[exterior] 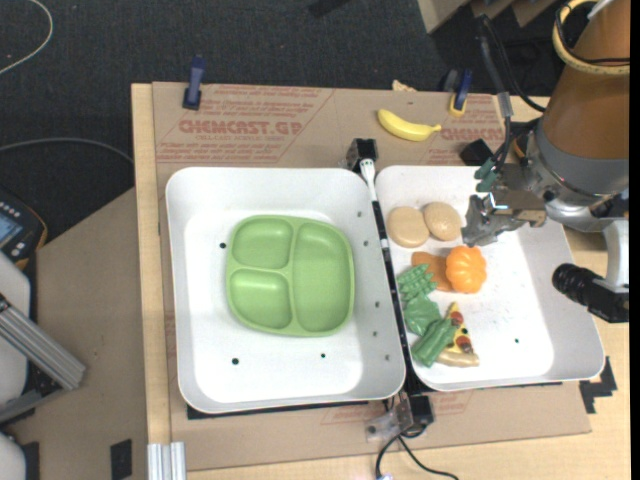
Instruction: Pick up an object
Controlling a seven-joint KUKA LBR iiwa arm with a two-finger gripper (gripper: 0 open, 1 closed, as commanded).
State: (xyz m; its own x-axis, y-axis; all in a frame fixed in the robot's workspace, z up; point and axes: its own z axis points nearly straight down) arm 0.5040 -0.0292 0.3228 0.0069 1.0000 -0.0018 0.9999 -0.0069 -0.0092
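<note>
- Toy food lies crowded in the right bin: pizza slice nearest, then green vegetables.
- Orange pumpkin touches its neighbours, so a grab may slip.
- Pincer hangs just above the pumpkin; spread or pressed together, I cannot tell.

Orange pumpkin-like toy, upright, right bin, beside two tan rounds

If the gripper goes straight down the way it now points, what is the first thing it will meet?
Probably the orange pumpkin-like toy, which lies right under the gripper in the right bin. Depth is unclear from this slanted view, so it might instead touch the tan round piece beside it.
</note>
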